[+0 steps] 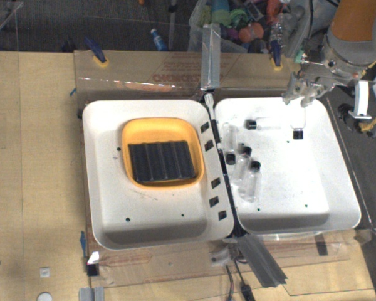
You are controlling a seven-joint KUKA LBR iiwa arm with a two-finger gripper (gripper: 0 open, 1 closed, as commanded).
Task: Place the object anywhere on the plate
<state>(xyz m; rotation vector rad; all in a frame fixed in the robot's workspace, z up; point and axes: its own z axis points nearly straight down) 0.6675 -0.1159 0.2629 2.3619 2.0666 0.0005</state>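
Gripper [304,93] hangs over right bin's [313,212] back edge, grip state unclear to me. Clear black-capped vials [245,168] lie near divider; I'd descend centred on one, then cross to yellow plate [161,129].

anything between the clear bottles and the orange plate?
Camera view: the black-tabbed divider where the two bins meet stands between the clear bottles and the orange plate, plus bare white floor of the left bin.

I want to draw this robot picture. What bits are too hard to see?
- Gripper, camera view: blurred and pale against the right bin's rim; whether it carries anything can't be told.
- Clear bottles, camera view: see-through on white, so their number and outlines are unclear.
- Arm, camera view: cut off by the top edge.
- Plate, camera view: its middle is hidden under a dark ridged object.
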